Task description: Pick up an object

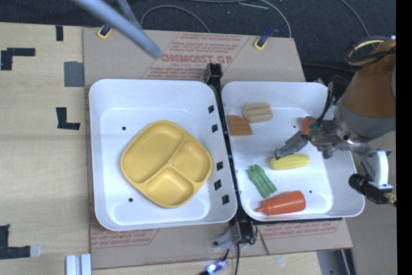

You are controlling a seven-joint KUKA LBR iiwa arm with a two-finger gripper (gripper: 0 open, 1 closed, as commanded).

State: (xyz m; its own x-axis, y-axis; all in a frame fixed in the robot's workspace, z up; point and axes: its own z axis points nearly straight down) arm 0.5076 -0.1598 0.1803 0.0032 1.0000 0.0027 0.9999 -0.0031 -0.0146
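The camera view looked down on a desk [38, 138] carrying two shallow white bins side by side. The left bin [106, 138], at frame centre-left, held a yellow divided plate [167, 163]. The right bin [322, 94], at centre-right, held toy food: a tan bread piece [257, 113] and a brown slice [239, 126] near its upper left, a green bean pod [262, 180], an orange-red carrot [282, 203] along its lower edge, and a yellow corn cob [289, 162] in the middle. The arm [370, 96] reached in from the right edge. Its claw [288, 149] sat low, just above the corn cob and seemingly touching it; whether it was open or closed could not be told. Every item lay on the bin floor, so nothing looked lifted; grasp and lift remained.
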